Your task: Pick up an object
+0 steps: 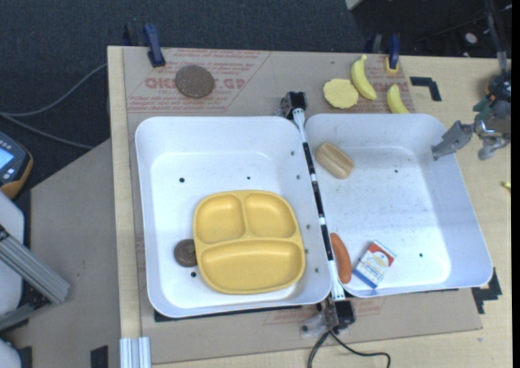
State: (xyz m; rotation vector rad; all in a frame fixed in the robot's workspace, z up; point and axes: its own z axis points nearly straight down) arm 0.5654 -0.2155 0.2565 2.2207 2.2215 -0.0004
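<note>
The right bin (406, 196) holds a tan bread roll (333, 160) near its back left corner. An orange-red sausage (340, 257) lies along that bin's front left wall, with a small white, blue and orange box (373, 265) beside it. In the left bin (162, 163) a yellow divided plate (248, 240) lies flat with a brown cookie (186, 253) at its left. My gripper (470, 139) hangs over the right bin's back right rim, far from every object, partly cut off by the view's edge.
On the bench behind the bins lie a brown disc (194, 80), a yellow round piece (341, 93) and two toy bananas (363, 78). Blue clamps (152, 43) stand at the bench's back edge. A black cable runs along the seam between the bins.
</note>
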